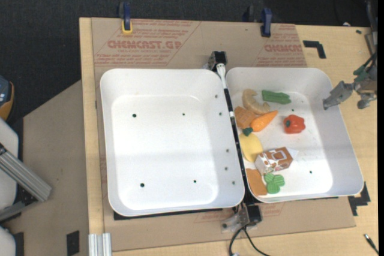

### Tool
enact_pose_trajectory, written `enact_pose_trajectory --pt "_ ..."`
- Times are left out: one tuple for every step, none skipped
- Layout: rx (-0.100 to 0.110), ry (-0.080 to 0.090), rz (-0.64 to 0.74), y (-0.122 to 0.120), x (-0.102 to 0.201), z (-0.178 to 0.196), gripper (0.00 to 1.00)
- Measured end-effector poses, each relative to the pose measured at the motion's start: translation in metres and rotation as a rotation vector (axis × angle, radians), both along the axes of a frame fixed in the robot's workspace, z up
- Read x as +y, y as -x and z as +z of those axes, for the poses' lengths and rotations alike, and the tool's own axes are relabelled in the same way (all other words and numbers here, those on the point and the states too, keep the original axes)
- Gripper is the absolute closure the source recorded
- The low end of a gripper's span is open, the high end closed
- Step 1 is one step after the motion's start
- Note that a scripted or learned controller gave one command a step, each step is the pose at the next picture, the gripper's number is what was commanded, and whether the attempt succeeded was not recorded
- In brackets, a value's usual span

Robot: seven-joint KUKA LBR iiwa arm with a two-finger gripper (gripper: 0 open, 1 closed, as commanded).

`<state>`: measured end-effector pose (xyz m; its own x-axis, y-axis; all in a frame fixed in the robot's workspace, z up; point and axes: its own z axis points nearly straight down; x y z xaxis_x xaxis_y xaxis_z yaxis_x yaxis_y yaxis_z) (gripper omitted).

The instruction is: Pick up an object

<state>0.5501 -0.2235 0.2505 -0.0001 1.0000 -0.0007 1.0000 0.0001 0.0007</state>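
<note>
Green toy (274,183), tool (348,93) well apart

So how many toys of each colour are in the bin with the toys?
Green: 2, a long one at the top and a small one at the bottom.
Orange: 3, carrot, a piece beside it, and one at the bottom.
Red: 1.
Yellow: 1.
Tan: 1.
Brown and white box: 1.
Total: 9.
</note>
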Motion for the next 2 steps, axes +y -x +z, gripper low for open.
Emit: enact_pose_trajectory --pt "0.012 -0.007 0.001 0.013 0.036 -0.172 0.0" --pt "-0.002 0.002 -0.001 0.01 0.033 -0.153 1.0"
